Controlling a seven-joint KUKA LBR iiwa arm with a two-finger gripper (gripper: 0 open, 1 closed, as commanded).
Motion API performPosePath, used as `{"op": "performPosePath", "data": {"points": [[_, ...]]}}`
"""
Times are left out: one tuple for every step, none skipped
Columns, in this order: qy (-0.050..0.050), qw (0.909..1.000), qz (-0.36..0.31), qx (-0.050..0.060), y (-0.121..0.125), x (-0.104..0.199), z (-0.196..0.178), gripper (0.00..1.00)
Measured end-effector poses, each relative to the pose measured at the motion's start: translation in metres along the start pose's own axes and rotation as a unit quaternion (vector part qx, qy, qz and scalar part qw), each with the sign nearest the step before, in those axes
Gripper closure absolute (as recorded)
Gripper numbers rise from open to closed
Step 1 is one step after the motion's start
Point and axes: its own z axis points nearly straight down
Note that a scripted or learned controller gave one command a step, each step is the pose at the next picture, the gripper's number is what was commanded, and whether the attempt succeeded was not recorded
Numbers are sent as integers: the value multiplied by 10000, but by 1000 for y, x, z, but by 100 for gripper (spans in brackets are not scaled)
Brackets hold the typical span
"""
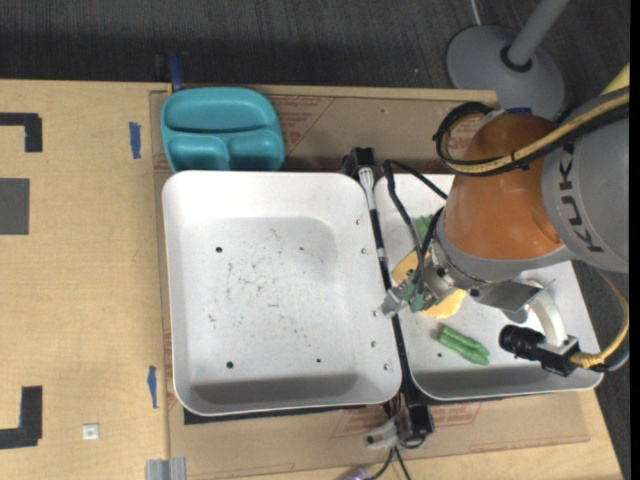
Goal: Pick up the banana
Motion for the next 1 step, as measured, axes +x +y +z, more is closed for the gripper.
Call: {"op": "performPosePath", "data": {"points": [[-8, 10000, -1, -14, 1, 0, -10, 100]]}}
